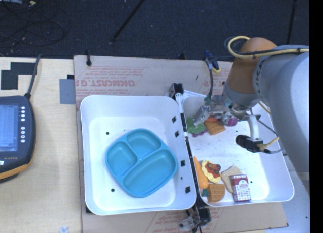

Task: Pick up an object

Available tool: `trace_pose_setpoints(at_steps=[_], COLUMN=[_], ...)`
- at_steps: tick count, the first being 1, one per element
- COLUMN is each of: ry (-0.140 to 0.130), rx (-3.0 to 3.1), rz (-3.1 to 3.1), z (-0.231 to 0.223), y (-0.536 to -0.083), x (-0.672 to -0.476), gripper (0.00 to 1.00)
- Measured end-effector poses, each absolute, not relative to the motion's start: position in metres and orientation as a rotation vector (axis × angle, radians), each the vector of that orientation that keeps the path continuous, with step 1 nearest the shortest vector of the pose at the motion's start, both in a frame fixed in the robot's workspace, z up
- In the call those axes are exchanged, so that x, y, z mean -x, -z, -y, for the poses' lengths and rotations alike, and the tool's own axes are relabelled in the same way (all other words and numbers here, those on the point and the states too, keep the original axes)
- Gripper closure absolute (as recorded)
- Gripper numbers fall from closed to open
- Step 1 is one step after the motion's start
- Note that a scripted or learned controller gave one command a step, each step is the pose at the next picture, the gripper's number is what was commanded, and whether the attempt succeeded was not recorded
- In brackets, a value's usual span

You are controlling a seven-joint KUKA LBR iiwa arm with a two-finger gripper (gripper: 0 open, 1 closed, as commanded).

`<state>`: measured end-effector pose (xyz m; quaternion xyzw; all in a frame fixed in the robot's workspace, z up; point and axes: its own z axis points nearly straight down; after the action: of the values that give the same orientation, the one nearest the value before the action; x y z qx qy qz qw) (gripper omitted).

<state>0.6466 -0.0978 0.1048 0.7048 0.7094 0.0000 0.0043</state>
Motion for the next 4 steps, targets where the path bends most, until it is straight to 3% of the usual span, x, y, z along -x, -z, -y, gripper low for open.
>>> trace_pose_setpoints(at_steps=[4], ry=[-0.006], rx=[-2.213], rz=[-2.212], z=[0.0907], y=[-0.0948], x=[-0.6479], gripper=[0.00])
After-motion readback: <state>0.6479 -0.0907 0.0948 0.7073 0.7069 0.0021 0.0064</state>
